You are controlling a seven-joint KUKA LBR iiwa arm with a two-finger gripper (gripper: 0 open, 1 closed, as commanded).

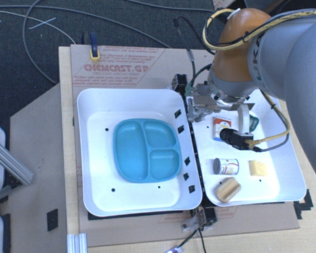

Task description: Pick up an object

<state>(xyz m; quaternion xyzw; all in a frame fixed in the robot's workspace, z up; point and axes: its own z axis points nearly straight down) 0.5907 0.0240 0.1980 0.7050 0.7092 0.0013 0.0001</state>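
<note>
The right bin (284,157) holds several small objects. A small grey and white can (226,166) lies on its side, and a yellow block (258,167) sits to its right. A tan wooden cylinder (227,189) rests near the bin's front edge. A red and white packet (221,126) and a teal item (252,123) lie partly under the arm. My gripper (230,121) hangs over the far left part of this bin, just above the packet. The wrist hides much of it.
In the left bin (95,183) a blue divided plate (147,149) lies flat in the middle. A black ridge with clips (187,141) separates the two bins. The grey arm with its orange band (242,28) and a yellow cable (268,139) covers the right bin's far right part.
</note>
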